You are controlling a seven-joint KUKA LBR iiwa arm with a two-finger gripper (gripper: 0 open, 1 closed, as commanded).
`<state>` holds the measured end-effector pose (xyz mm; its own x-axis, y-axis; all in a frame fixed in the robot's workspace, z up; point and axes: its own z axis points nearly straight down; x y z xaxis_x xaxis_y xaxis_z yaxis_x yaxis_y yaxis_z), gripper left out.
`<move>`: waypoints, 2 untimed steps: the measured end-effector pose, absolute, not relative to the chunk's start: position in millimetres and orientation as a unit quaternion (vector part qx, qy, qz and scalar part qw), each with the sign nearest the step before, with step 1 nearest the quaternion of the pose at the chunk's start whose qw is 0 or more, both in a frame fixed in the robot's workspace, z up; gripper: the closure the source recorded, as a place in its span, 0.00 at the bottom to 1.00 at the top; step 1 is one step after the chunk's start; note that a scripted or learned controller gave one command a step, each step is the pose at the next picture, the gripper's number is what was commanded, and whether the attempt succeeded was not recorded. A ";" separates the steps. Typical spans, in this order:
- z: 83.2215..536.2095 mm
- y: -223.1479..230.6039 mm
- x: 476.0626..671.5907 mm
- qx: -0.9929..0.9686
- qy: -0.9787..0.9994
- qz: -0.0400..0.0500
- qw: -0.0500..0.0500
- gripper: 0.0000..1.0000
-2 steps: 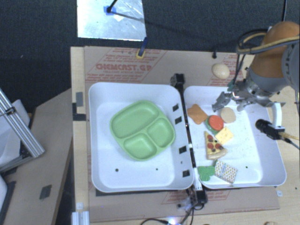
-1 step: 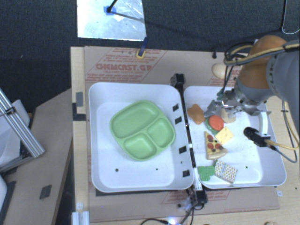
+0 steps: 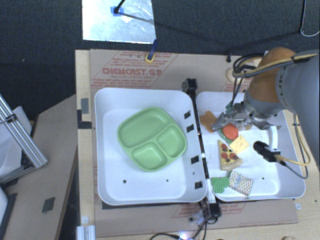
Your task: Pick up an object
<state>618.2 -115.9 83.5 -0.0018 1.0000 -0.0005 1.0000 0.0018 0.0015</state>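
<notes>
In the right bin (image 3: 287,181) lie several toy foods: a red-orange round piece (image 3: 230,132), a yellow cheese square (image 3: 240,144), a pizza slice (image 3: 228,155), an orange-brown piece (image 3: 208,118), a green leafy piece (image 3: 219,184) and a patterned cracker (image 3: 241,183). My gripper (image 3: 226,123) hangs low over the bin's upper left part, right above the red-orange piece and beside the orange-brown one. I see nothing clearly held between its fingers.
The left bin (image 3: 107,134) holds a green divided plate (image 3: 151,138). A black divider (image 3: 197,139) runs between the bins. The arm's grey and orange body (image 3: 280,79) covers the right bin's upper right. A cable (image 3: 280,158) with a black plug crosses that bin.
</notes>
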 end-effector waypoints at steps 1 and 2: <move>98.5 -116.1 620.9 0.706 0.708 0.003 0.004 1.00; 147.8 -115.1 631.8 0.705 0.709 0.002 0.003 1.00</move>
<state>631.8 -115.1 147.8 -0.0056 1.0000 -0.0011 1.0000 0.0056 0.0069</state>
